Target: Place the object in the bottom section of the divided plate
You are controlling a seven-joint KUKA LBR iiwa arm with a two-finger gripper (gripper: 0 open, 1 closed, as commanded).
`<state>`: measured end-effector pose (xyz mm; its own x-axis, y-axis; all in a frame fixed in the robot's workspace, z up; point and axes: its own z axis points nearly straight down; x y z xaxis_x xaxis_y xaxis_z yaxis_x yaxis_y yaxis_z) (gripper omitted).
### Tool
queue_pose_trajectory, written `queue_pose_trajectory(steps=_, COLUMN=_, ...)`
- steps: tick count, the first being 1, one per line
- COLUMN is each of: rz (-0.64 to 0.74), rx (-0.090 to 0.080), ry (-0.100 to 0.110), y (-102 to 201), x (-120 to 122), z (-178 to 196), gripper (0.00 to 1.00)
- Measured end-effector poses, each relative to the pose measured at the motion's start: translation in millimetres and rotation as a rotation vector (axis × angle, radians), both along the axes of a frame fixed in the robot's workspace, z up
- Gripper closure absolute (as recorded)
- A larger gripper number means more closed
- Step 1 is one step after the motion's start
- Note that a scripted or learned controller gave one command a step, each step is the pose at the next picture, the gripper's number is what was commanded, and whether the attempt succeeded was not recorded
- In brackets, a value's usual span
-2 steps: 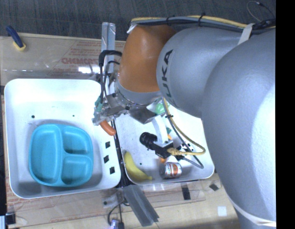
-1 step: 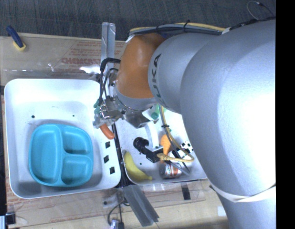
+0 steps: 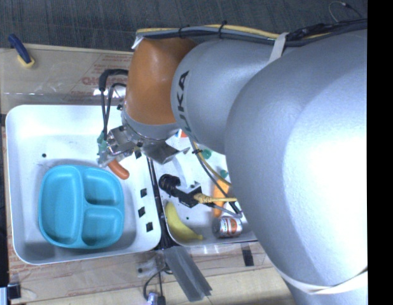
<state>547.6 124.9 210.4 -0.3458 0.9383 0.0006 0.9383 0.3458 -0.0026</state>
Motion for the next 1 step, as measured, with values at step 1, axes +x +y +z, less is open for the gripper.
queue_pose_trajectory(steps=1, rz=-0.004, rx=0.0, ry=-0.001, y=-14.0, x=-18.6, z=38.2, gripper=1.0)
